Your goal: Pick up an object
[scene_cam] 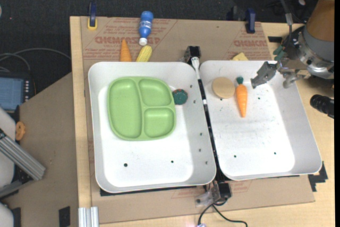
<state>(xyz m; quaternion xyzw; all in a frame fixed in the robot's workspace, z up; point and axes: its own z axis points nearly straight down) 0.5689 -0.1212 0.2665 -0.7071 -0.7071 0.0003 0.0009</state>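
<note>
Carrot (241, 100) lies in the right bin (287, 162) just beside a tan disc (223, 87). Reaching in from the right, the arm (319, 34) hangs its jaws (271, 75) apart and empty over the bin's far edge. Red print on the counter (170, 34) is mirrored, unreadable.

Gripper (275, 76) fingers spread, arm low

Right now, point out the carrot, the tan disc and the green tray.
carrot (241, 99), camera view, mid orange body.
tan disc (223, 87), camera view, centre of top.
green tray (125, 109), camera view, large left compartment.
</note>
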